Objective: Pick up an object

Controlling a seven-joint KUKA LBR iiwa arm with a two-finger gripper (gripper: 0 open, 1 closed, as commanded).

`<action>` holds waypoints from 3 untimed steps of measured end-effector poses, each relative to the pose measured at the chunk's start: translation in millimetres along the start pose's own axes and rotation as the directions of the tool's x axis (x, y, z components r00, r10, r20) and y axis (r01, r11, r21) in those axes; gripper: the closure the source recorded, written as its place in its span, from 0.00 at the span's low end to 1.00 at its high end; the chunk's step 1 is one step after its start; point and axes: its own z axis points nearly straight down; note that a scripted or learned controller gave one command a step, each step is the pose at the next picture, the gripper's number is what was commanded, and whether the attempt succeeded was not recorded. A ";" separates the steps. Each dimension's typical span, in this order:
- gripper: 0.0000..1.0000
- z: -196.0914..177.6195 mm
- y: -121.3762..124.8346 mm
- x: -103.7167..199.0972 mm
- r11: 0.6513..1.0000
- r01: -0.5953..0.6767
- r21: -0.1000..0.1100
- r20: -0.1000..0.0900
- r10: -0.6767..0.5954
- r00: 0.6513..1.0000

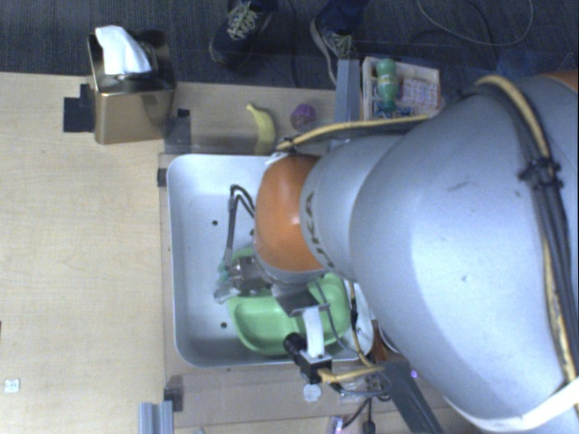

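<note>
green plastic, a rounded glossy bowl-like object [258, 325], is lying in the near half of the shallow white bin [185, 242], directly beneath the pincer [237, 274] and spreading out to its near side and right. the pincer is hanging from the grey arm's orange-banded wrist [280, 215], and its tip is sitting at the green thing's far-left edge; whether it is touching or gripping anything i cannot tell, since the wrist is covering it. a straight descent looks like the deciding move, as i am judging it. beyond the bin's far wall a yellow banana [262, 127] is lying.
</note>
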 end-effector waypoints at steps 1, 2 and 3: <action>0.00 -22.7 5.7 -17.1 0.992 0.129 -0.005 -0.013 -0.130 0.991; 0.00 6.5 1.9 18.2 0.978 -0.208 -0.011 0.004 0.208 0.978; 0.00 -87.4 65.5 -4.1 0.953 -0.302 0.009 0.009 0.302 0.953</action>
